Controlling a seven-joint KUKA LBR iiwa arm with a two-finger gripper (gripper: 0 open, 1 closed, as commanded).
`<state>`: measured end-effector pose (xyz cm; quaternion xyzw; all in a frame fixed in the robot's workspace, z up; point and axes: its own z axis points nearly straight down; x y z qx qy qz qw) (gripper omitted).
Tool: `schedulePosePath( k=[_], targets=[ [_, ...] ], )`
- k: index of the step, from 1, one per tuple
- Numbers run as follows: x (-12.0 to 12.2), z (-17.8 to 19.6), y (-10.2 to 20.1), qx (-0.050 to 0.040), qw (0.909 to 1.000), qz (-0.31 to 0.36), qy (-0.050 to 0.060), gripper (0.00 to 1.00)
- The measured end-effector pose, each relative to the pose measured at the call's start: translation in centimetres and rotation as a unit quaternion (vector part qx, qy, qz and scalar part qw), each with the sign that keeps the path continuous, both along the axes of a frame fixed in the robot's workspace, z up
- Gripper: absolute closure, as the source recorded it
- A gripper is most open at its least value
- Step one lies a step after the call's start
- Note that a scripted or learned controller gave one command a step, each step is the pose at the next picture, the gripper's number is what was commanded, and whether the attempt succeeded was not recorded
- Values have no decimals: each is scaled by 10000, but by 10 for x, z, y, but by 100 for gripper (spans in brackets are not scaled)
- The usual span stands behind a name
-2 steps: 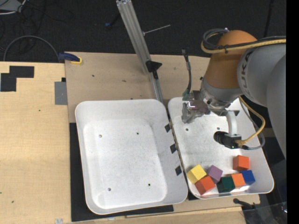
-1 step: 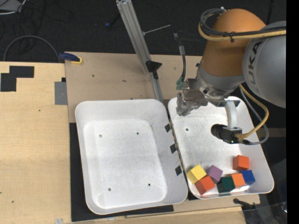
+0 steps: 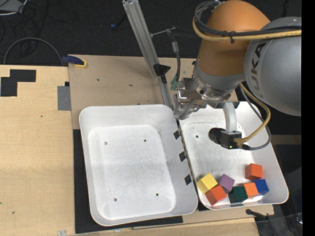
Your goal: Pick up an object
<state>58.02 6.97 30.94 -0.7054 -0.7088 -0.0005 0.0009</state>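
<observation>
- Arm (image 3: 246, 48) is reaching in from the right, its orange band sitting above the wrist, over the far end of the right bin (image 3: 275, 168).
- Gripper (image 3: 183, 109) is hanging at the far left corner of the right bin, just beside the rim shared with the left bin (image 3: 98, 132). The wrist is hiding the claw; cannot tell whether it is wide, narrow or holding anything.
- Blocks are lying clustered at the near end of the right bin, well apart from the gripper: yellow block (image 3: 207, 182), purple block (image 3: 226, 182), red-orange block (image 3: 215, 194), dark green block (image 3: 238, 194), orange block (image 3: 251, 189), blue block (image 3: 261, 186).
- Another orange block (image 3: 254, 171) is sitting just beyond the cluster, near the right wall.
- A black fitting with a yellow cable (image 3: 226, 137) is hanging over the middle of the right bin.
- An aluminium strut (image 3: 145, 43) is slanting up behind the bins.
</observation>
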Motion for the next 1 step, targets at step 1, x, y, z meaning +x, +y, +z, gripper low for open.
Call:
schedulePosePath(
  k=[1],
  targets=[
    [9,69,-2,-6,10000,-23,-30,100]
  ],
)
